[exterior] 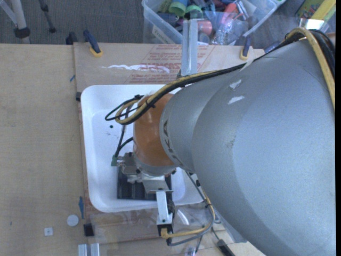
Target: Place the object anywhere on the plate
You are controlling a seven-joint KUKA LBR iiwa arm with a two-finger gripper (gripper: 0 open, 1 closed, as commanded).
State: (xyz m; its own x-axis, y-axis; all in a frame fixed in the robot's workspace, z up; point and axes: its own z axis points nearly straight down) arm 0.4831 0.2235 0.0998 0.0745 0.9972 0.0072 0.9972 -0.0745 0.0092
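Plate and object lie hidden beneath the grey arm point(256, 143), bent low over the white bin point(98, 143), its pincer's point(133, 188) grip impossible to tell.

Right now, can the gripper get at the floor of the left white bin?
Probably yes. The gripper already hangs low inside the white bin, and the bare bin floor around it shows nothing in the way. The arm hides the rest of the bench, so I cannot judge beyond that.

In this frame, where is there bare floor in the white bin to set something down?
The white bin shows bare floor along its left wall and far-left corner, bordered by the looped cables. The near right is crowded under the gripper and arm.
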